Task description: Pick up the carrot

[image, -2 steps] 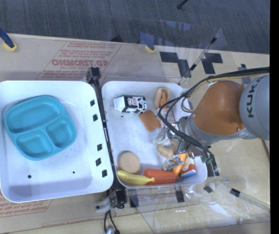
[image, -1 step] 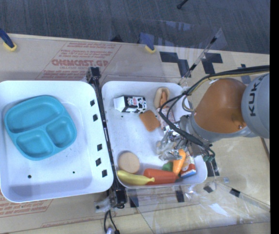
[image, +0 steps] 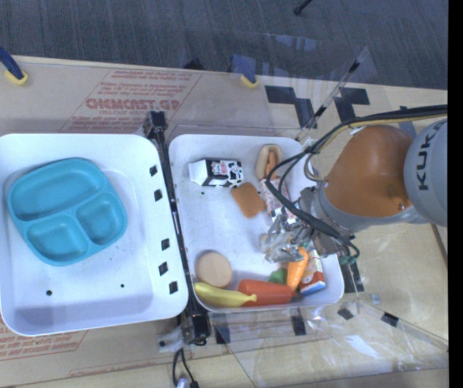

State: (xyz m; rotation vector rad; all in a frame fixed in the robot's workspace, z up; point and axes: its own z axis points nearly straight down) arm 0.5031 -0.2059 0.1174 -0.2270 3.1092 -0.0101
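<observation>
The carrot [image: 297,268] is small and orange with a green top [image: 278,276]. It lies tilted near the front right corner of the right bin [image: 215,225]. My gripper [image: 284,237] hangs low over the bin, directly above and just behind the carrot, its metal tip close to the carrot's upper end. Whether it touches the carrot is unclear. The arm's orange band [image: 368,172] reaches in from the right over the bin's right wall.
The right bin also holds a milk carton [image: 215,171], a hot dog [image: 268,161], a brown piece [image: 249,200], a tan disc [image: 213,268], a banana [image: 223,296], a long red item [image: 265,290] and a red-and-white packet [image: 313,284]. A blue divided plate [image: 65,208] lies in the left bin [image: 94,297].
</observation>
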